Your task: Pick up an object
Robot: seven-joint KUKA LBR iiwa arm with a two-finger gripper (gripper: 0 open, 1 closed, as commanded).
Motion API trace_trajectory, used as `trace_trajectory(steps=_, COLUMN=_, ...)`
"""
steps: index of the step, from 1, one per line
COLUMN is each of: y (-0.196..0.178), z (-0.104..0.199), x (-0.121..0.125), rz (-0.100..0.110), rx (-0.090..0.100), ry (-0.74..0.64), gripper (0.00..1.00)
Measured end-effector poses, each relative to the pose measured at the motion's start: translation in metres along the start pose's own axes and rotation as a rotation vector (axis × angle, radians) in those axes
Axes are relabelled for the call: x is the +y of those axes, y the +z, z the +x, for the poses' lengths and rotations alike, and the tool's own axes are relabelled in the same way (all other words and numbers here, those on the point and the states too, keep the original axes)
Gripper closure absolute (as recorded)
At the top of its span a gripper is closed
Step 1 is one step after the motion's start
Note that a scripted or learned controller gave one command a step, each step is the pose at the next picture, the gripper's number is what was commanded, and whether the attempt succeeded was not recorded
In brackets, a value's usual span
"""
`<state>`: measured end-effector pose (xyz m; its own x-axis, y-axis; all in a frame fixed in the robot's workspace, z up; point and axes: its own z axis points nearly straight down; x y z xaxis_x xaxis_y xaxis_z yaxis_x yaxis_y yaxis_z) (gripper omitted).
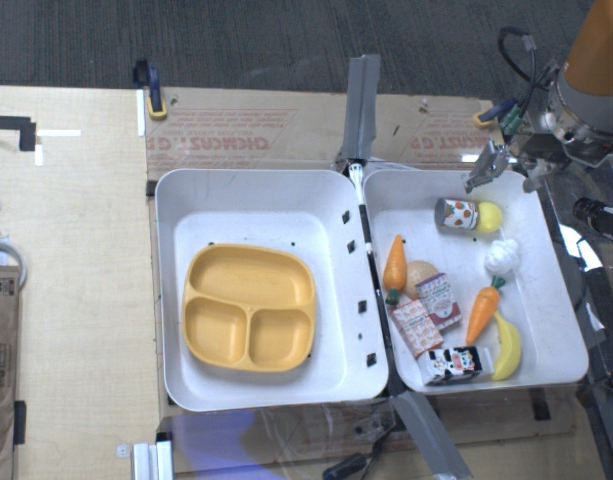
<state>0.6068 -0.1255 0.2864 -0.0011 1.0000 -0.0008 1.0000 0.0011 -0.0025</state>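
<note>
My fingers (pixel 489 166) hang above the back edge of the right bin (pixel 571 363); whether they are apart or together I cannot tell. I judge this the approach, nothing grasped yet. Next I must descend onto the small can (pixel 456 214), grey with a red-and-white label, lying on its side just beside a lemon (pixel 489 217).
</note>
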Motion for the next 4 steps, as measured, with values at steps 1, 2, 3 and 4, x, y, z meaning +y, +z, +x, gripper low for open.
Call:
trace_trajectory(steps=1, y=0.145, z=-0.060, x=-0.084, rz=0.000, rx=0.002, ry=-0.090, gripper=0.00)
trace_trajectory(steps=2, y=0.196, z=-0.053, x=-0.096, rz=0.000, rx=0.002, ry=-0.158, gripper=0.00)
trace_trajectory(steps=3, y=0.187, z=-0.053, x=-0.096, rz=-0.001, rx=0.002, ry=-0.155, gripper=1.00)
trace_trajectory(steps=4, y=0.080, z=0.044, x=-0.081, rz=-0.001, rx=0.000, ry=-0.026, gripper=1.00)
